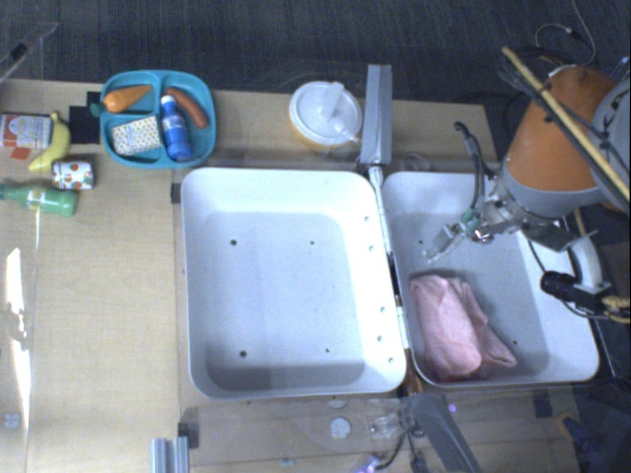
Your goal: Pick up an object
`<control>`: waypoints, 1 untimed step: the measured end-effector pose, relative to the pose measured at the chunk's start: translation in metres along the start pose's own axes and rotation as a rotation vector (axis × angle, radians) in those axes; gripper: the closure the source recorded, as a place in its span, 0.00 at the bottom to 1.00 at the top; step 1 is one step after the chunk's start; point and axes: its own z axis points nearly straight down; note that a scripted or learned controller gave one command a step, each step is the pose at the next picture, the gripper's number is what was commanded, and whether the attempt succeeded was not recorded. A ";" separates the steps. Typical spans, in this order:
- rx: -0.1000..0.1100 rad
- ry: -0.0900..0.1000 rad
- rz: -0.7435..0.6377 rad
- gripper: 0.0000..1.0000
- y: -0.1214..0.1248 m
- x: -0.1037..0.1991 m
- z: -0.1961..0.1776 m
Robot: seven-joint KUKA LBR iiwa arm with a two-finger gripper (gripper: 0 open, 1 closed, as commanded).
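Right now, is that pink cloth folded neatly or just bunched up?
Bunched up. The pink cloth lies in a rumpled heap with uneven folds and lumpy edges, in the near part of the right bin.

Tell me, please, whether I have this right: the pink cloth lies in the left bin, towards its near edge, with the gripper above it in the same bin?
Not quite: the camera view shows the pink cloth in the right bin, not the left. It does lie towards the near edge, with the gripper above it in that bin.
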 end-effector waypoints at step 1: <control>-0.001 -0.002 -0.171 0.00 0.022 -0.067 -0.119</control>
